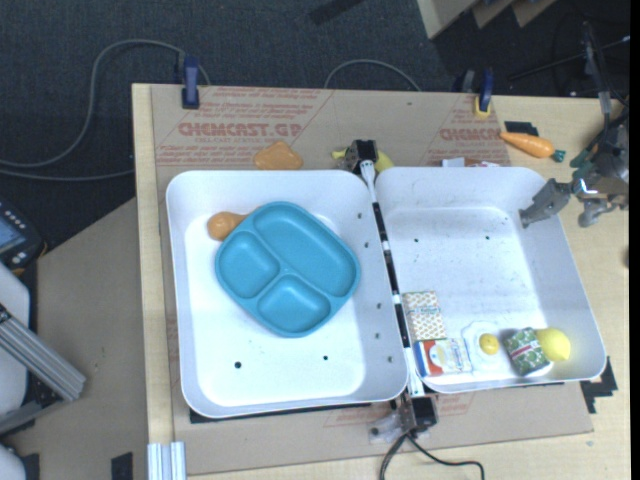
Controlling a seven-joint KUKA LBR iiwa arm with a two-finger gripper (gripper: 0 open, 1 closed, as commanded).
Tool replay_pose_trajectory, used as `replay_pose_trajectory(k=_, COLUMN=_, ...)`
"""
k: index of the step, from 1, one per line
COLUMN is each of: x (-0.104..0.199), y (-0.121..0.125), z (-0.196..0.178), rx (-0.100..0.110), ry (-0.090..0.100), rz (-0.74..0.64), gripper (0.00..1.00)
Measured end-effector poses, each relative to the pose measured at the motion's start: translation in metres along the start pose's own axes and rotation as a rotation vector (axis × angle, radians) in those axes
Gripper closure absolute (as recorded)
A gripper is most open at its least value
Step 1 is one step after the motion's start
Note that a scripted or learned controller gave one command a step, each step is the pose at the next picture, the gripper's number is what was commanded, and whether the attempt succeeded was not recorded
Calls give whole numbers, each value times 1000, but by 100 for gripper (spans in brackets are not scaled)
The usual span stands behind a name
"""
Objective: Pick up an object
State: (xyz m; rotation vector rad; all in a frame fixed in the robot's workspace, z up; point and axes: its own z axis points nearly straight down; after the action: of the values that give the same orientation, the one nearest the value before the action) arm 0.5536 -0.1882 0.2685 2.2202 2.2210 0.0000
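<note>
Presently the tool [566, 200] hangs over the right bin's [470, 268] far right rim, apparently splayed wide, holding nothing. Small packets [422, 316] and a yellow lemon [555, 345] lie along that bin's near edge.

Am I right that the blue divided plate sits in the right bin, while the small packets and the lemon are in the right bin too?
Not quite. The camera view shows the blue divided plate in the left bin. The small packets and the lemon are indeed in the right bin.
</note>
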Motion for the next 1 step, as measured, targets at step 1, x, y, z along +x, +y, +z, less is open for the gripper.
replay_pose_trajectory(k=1, x=-35, y=-80, z=86, rx=13, ry=4, rz=8, gripper=0)
